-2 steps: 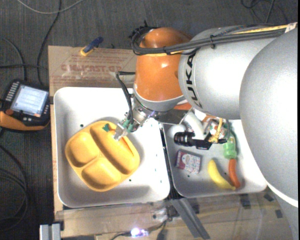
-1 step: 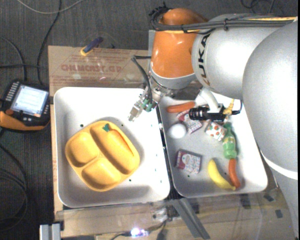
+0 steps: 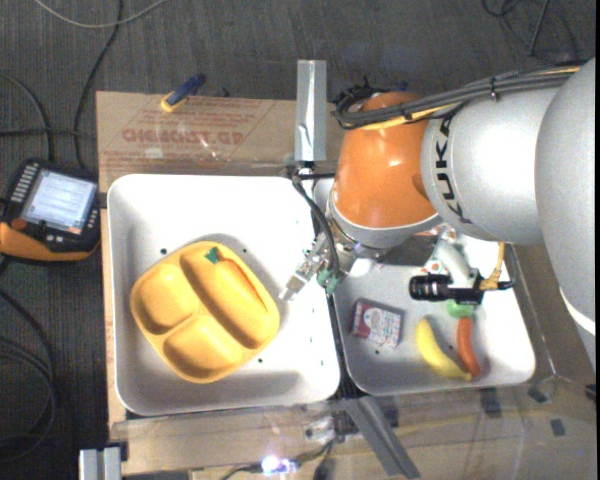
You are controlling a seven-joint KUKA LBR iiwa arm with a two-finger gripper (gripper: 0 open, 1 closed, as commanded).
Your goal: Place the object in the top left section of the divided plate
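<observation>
Gripper [image 3: 302, 278] beside yellow divided plate [image 3: 205, 308]

A robotics lab, plainly. The big grey KUKA arm [image 3: 510, 138] with its orange band comes in over a bench, and its pincer [image 3: 315, 268] hangs above the seam between two shallow white bins [image 3: 180, 193]. Far out to the pincer's left a teach pendant [image 3: 45, 208] lies on dark carpet, screen lit (cables loop across the floor beside it). Behind the bins sits a flattened cardboard sheet [image 3: 200, 138]; toy food [image 3: 450, 348] lies in the bin on the pincer's right.
</observation>
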